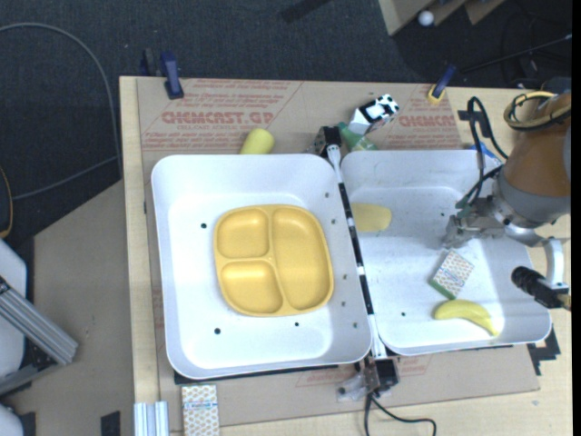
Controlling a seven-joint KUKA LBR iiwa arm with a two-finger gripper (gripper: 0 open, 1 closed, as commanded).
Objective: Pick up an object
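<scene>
In the right bin [399,175] lie a yellow banana [465,314] near the front edge, a small patterned packet with a green edge [452,273] just behind it, and a pale yellow flat piece [370,216] against the left wall. My gripper [461,226] hangs low over the bin's right half, a little behind and above the packet, and I see nothing held in it. The arm's orange band [537,162] rises behind it at the right edge.
The left bin [182,198] holds a yellow divided plate [272,260]. Behind the bins on the cardboard sit a yellow object [257,141] and a black-and-white toy [377,112]. Blue clamps [170,75] [441,84] grip the board's far edge.
</scene>
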